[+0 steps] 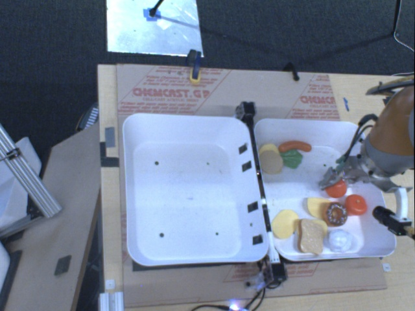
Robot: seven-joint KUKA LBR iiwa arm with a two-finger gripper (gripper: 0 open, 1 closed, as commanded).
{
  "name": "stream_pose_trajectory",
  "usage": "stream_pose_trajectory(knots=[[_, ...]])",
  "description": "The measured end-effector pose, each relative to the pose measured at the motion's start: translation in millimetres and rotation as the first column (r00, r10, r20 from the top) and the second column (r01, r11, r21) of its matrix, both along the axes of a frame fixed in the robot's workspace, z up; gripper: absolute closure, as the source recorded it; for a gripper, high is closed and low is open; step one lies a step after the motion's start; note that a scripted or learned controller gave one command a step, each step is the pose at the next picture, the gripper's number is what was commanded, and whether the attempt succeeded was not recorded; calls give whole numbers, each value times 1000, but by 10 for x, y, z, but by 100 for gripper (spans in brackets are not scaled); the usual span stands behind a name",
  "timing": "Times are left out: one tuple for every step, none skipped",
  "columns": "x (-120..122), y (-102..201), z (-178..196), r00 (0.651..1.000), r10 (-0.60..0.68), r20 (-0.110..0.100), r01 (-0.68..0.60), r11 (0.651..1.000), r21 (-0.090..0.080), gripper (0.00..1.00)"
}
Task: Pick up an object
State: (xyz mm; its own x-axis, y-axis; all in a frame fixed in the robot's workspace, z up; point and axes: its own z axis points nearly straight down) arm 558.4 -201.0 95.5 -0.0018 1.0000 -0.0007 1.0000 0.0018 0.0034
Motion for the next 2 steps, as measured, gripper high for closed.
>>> stream_pose_trajectory(knots=[[-232, 1081, -110, 1000, 10, -2, -10, 1000, 5, 100], [176, 1776, 956, 1000, 12, 11, -12, 1000, 3, 100]])
